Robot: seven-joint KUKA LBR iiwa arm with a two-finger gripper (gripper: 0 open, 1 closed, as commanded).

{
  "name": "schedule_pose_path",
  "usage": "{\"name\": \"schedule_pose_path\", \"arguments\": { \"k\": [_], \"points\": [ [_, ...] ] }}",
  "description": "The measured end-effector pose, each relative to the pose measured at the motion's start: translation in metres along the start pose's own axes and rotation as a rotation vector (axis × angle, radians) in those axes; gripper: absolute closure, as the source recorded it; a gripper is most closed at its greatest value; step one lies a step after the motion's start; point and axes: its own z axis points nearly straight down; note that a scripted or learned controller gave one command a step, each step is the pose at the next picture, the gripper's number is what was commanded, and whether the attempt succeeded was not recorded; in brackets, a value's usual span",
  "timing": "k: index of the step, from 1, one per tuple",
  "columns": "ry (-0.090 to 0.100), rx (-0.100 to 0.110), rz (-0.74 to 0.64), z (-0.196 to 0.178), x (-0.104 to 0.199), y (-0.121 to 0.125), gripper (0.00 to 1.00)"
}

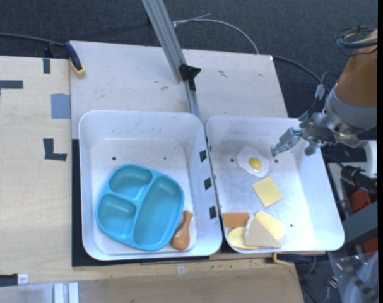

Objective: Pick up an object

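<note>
Now the gripper (294,141) hovers over the right bin (317,194), fingers apart, gripping nothing. Below it: one fried egg (252,163), one cheese square (267,191), and a food pile at the near edge. Left bin (90,137): one blue divided plate (140,206), one drumstick (183,231).

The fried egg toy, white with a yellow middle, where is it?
The fried egg toy lies in the right white bin, above the yellow cheese square, left of the gripper.

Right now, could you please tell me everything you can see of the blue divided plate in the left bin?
The blue divided plate looks like smooth light-blue plastic, a rounded square with three compartments: two small ones toward the camera view's left and one long one on the right. It lies flat and right way up on the floor of the left bin, turned at a slant, toward the near side. An orange-brown drumstick-shaped toy lies against its lower right edge.
</note>
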Motion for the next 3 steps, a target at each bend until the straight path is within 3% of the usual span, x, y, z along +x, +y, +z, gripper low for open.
{"name": "schedule_pose_path", "arguments": {
  "k": [1,2,3],
  "points": [
    [-0.006,-0.009,0.003,-0.081,-0.042,0.015,0.00],
    [-0.001,0.006,0.002,-0.007,-0.046,0.023,0.00],
    [0.001,0.008,0.000,0.072,-0.020,0.031,0.00]
  ]
}}
